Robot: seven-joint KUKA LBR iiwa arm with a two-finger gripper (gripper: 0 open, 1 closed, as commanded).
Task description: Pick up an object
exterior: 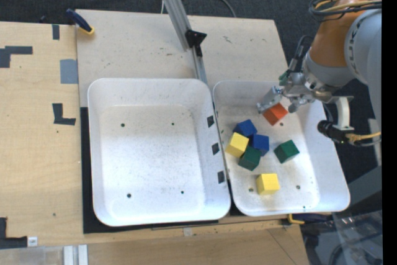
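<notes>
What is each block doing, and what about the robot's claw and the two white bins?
Orange block: tilted, right at the tool's tip in the right bin.
Two blue blocks: lying together.
Yellow block: lying against the blue ones.
Dark green block: touching that cluster.
Green block: lying apart.
Second yellow block: lying alone.
Left bin: holding no blocks.

Readable text: none on the bench (pixel 37 102), either bin or the blocks.
Labels and brands: none legible.
Numbers and signs: none; the dark tape marks (pixel 59 113) near the bench's left edge form no letters.
</notes>
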